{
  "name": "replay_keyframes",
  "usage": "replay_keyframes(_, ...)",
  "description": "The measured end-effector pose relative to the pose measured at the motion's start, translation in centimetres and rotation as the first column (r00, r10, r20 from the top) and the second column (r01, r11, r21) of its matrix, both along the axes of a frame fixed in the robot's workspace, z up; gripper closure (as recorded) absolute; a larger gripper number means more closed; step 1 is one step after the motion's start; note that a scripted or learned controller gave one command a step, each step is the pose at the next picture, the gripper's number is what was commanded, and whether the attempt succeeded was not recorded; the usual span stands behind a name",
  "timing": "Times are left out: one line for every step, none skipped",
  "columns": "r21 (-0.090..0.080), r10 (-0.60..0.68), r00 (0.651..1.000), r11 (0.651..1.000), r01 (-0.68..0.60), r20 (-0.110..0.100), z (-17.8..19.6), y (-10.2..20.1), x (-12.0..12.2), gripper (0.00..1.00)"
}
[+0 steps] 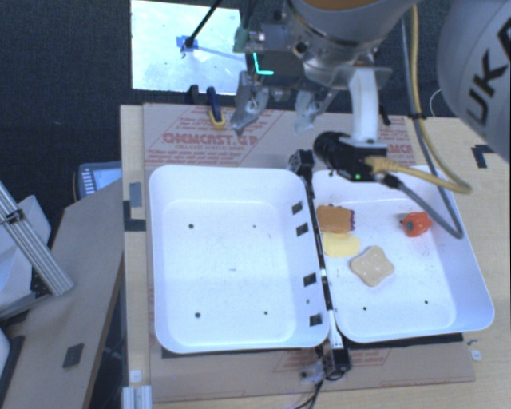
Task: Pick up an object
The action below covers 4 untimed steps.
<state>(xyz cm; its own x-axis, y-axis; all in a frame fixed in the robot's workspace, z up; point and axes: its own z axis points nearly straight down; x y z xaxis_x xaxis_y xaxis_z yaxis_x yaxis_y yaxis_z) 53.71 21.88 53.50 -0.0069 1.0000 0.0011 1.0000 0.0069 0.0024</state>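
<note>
Tabletop (pixel 136 240): plywood-looking, cardboard sheet under two white bins sitting side by side
Arm (pixel 351 24): big grey thing hanging in at the top, well above the bins
Left bin (pixel 168 319): just bare white floor with a few dark dots
Right bin (pixel 471 303): all the stuff's here
Claw (pixel 275 112): spread wide open, gripping nothing, hovering over the cardboard behind the bins
Toast (pixel 371 266): pale slice, mid bin
Yellow piece (pixel 342 246): flat, just left of the toast
Brown block (pixel 334 218): right above the yellow piece
Orange bit (pixel 415 224): near the far right wall
</note>
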Motion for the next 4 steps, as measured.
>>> replay_keyframes(0.0,0.0,1.0,1.0,0.0,0.0,0.0,0.0,0.0,0.0)
replay_keyframes(0.0,0.0,1.0,1.0,0.0,0.0,0.0,0.0,0.0,0.0)
replay_keyframes(0.0,0.0,1.0,1.0,0.0,0.0,0.0,0.0,0.0,0.0)
replay_keyframes(0.0,0.0,1.0,1.0,0.0,0.0,0.0,0.0,0.0,0.0)
